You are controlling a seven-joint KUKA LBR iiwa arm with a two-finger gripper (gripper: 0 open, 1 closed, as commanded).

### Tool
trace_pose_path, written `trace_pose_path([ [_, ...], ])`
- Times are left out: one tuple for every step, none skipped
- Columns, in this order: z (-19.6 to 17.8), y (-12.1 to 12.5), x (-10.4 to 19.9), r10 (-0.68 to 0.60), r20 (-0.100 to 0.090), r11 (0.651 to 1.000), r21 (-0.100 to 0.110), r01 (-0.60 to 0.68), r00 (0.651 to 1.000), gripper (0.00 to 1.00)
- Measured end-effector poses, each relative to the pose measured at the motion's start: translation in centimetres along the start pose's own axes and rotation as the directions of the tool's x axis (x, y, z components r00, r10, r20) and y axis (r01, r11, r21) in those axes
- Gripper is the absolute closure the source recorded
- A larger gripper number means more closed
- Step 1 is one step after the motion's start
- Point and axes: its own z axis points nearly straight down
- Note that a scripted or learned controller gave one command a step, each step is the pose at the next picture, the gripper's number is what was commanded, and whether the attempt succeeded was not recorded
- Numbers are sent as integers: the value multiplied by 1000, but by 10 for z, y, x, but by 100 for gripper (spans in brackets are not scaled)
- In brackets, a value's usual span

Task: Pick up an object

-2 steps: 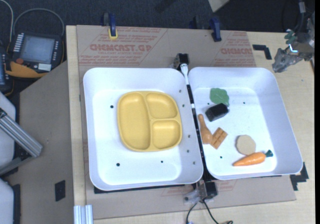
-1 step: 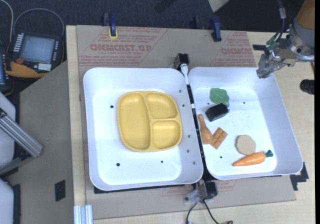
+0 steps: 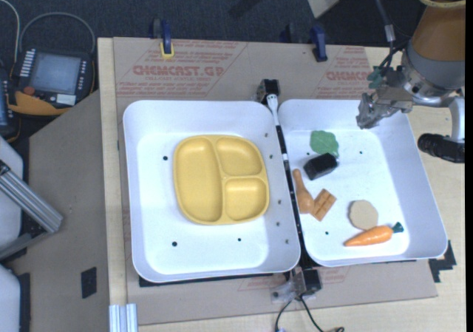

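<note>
Green toy point(image 3: 324, 141) touching black block point(image 3: 320, 166), carrot point(image 3: 369, 235) well apart.

The gripper point(image 3: 369, 117) hung over the far rim of the right bin point(image 3: 421, 175), its tip pointing down and nothing visible in it. Nearest it, a little toward the bins' shared edge, sat a green broccoli piece point(image 3: 324, 141) with a black block point(image 3: 321, 166) touching its near side. Farther forward lay an orange stick point(image 3: 301, 190) beside a brown cracker point(image 3: 323, 204), then a tan round biscuit point(image 3: 363, 213) and a toy carrot point(image 3: 372, 235). Well off to its side, the left bin point(image 3: 148, 197) held a yellow divided plate point(image 3: 221, 179).
</note>
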Motion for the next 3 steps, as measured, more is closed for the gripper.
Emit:
trace_pose_path([
  [6,-16,40,1,1,1000,1,-1,1000,100],
  [19,-30,86,1,1,1000,1,-1,1000,100],
  [14,-43,131,0,0,1000,0,0,1000,100],
])
